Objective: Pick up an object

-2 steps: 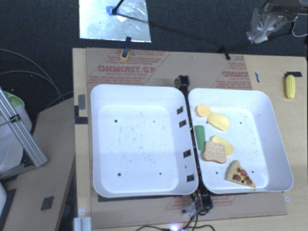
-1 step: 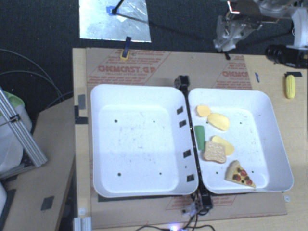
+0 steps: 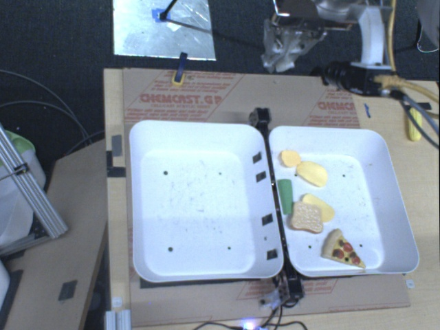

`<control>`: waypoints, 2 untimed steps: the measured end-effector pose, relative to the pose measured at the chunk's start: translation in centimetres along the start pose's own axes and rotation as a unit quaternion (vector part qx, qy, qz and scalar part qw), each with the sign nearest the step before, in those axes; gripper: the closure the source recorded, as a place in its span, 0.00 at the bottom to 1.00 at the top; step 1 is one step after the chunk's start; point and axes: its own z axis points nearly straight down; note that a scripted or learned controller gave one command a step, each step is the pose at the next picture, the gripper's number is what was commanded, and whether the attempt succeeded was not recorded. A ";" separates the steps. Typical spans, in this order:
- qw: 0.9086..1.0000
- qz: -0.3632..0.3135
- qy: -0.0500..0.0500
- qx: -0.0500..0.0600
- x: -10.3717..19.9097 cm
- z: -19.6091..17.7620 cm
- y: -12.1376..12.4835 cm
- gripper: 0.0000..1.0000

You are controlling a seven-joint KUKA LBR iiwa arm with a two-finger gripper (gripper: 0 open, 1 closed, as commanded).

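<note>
Gripper (image 3: 280, 59) above the bench, beyond the bins; its opening cannot be told.
A pizza slice (image 3: 342, 248), triangular with red dots, lies in the right bin (image 3: 392, 177).

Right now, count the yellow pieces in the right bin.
3: one small at the top left, a larger beside it, one partly under the bread slice. More may hide beneath.

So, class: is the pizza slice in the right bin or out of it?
In. The pizza slice lies flat on the right bin's floor, near its front edge.
</note>
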 end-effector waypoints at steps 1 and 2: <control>1.000 0.005 -0.001 0.001 -1.0 0.0 -0.3 1.00; 1.000 0.002 0.000 0.001 1.0 0.0 -4.0 1.00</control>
